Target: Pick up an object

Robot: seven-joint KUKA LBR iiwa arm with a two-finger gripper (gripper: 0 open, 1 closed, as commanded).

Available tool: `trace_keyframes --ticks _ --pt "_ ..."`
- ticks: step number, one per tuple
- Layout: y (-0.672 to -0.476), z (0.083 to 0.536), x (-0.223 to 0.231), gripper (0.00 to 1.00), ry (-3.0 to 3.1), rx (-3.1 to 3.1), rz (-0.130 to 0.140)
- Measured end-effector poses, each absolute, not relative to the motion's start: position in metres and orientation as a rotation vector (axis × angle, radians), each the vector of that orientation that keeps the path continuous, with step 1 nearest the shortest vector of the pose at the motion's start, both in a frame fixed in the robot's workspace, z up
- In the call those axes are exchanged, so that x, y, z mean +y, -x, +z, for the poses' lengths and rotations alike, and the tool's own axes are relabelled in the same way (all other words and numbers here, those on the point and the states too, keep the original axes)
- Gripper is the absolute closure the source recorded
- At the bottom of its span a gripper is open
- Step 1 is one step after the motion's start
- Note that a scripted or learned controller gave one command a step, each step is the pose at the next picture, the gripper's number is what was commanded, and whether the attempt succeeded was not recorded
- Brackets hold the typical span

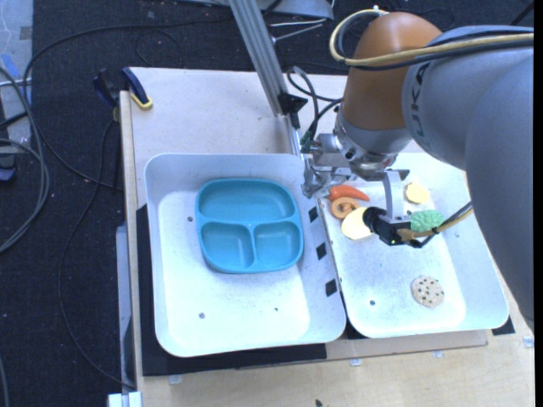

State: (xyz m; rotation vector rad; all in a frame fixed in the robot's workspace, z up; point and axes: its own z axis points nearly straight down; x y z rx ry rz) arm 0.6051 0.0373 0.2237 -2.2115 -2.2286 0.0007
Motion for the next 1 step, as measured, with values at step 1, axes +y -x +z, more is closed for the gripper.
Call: trace_keyframes --ticks 1 --pt "-0.5933 0.2392 0.0937 1.0 2.21 -2.231 -0.005"
